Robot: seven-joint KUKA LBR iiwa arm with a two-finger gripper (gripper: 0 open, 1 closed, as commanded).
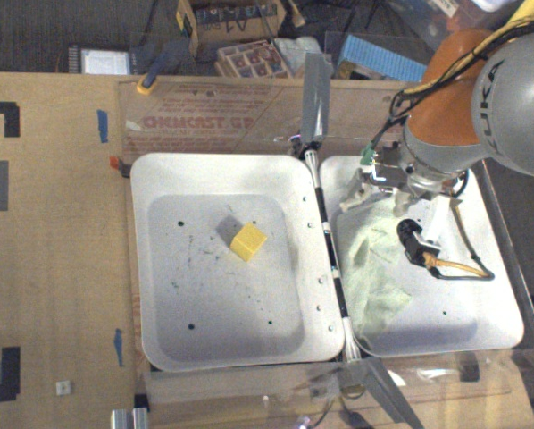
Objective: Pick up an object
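A small yellow block (248,241) lies near the middle of the left bin (160,186), casting a grey shadow at its upper left. A crumpled pale green cloth (372,271) lies along the left side of the right bin (490,320). My gripper (385,195) hangs over the upper part of the right bin, right above the cloth's top end, which rises toward it. The grey wrist and orange band (454,70) cover the gripper from above.
A black part with an orange cable (428,253) dangles below the wrist over the right bin. The raised divider (325,248) separates the two bins. Cardboard and a brown bench top (44,239) lie to the left, with clutter behind.
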